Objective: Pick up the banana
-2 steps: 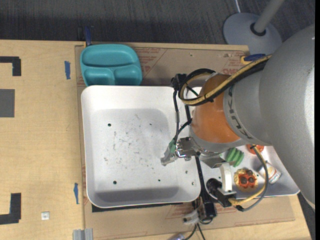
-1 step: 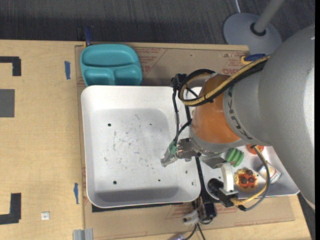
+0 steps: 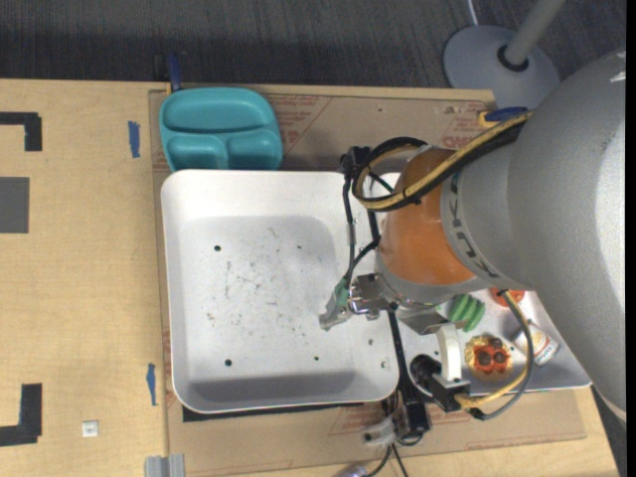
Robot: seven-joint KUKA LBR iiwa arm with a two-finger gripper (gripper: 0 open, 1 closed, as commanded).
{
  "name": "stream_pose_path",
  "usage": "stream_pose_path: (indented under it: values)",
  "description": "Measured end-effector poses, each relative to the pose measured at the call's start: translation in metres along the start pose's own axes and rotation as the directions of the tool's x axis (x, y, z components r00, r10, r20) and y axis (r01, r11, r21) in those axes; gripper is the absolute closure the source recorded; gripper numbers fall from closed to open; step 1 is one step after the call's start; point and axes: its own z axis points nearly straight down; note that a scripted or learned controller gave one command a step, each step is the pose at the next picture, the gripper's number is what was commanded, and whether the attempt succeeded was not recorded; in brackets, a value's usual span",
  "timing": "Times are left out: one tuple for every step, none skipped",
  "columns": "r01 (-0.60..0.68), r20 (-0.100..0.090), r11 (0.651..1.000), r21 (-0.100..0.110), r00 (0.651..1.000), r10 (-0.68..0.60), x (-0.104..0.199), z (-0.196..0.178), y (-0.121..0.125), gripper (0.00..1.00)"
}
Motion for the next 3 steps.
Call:
stream_pose_path:
  values:
    - [0.012, 0.000, 1.000, 0.001, 1.000, -0.012, -0.0002, 0.0001, -0.0002, 0.00]
    - [0.070, 0.003, 0.998, 0.001, 0.998, -0.070, -0.0017, 0.0009, -0.0007, 0.00]
    - [0.097, 0.004, 0.995, 0.002, 0.995, -0.097, -0.0024, 0.0010, -0.0009, 0.00]
